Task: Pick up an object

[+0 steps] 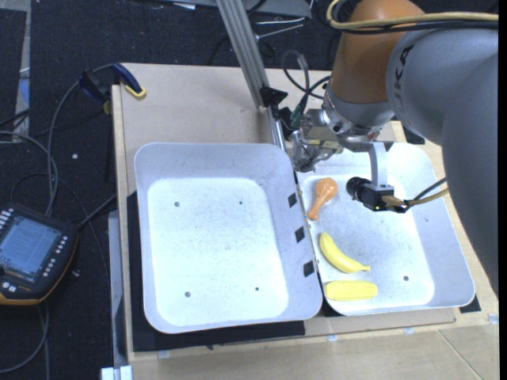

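— So, which piece first?
— I'd take the orange drumstick toy (320,195) in the right bin (420,287); my gripper (305,158) hangs just above it, nothing held. Next comes a short drop.
— Room?
— Tight: the divider rim is close; bananas (342,256) lie apart.

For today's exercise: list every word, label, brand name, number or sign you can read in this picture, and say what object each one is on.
No text can be read anywhere in this view.
The handheld pendant on the floor has a lit screen, but its contents are too small and blurred to read.
The two white bins, the yellow banana and the orange arm band carry no visible lettering.
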You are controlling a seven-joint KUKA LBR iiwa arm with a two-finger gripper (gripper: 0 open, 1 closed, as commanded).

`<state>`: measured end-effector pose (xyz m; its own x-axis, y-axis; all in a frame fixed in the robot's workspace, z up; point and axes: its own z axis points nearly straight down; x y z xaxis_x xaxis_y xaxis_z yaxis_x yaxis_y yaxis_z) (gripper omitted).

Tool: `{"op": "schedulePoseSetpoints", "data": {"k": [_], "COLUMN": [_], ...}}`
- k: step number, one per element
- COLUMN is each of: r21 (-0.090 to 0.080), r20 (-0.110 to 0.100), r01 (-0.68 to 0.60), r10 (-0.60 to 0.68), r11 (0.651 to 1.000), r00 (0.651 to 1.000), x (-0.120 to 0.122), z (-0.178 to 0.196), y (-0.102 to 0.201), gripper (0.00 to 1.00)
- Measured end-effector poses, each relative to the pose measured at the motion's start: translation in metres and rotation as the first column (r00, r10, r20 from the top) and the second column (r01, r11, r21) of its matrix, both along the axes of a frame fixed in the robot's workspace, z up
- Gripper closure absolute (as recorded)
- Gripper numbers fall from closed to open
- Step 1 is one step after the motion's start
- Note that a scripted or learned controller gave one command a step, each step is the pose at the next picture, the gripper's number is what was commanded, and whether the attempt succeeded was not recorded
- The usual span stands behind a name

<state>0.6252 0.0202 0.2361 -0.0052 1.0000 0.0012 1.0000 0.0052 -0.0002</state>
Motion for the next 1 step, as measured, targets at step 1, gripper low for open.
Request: {"op": "schedulePoseSetpoints", "data": {"k": [1], "r21": [0.0], "r20": [-0.001], "r01": [0.001], "r10": [-0.001], "r11": [1.0], "r00": [1.0], "x": [-0.0006], "z": [-0.0105], "y": [0.053], "gripper": [1.0]}}
